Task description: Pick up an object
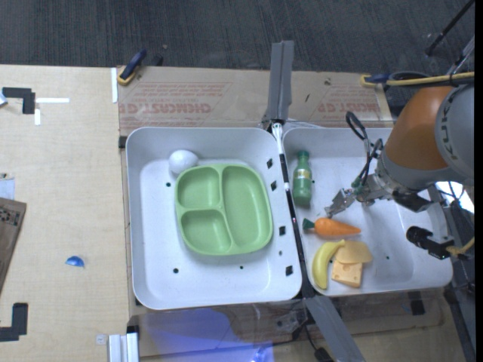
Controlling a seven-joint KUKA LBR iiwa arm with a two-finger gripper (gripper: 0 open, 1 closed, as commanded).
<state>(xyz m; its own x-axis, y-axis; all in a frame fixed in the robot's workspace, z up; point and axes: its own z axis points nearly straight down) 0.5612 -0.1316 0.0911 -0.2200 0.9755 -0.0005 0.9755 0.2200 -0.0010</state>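
Note:
My gripper [341, 200] hangs over the right bin [392, 274], just above and right of an orange carrot [336, 228]; its fingers look slightly parted with nothing between them. A green bottle [302, 178] lies along the bin's left wall. A yellow banana [323, 262] and a wedge of cheese [350, 262] lie at the bin's front, below the carrot.
The left bin [151, 225] holds a green divided plate [224, 207] and a small white ball [183, 159] at its back left. A grey divider bar [280, 81] runs up between the bins. The arm's orange band [419, 130] looms over the right bin's far side.

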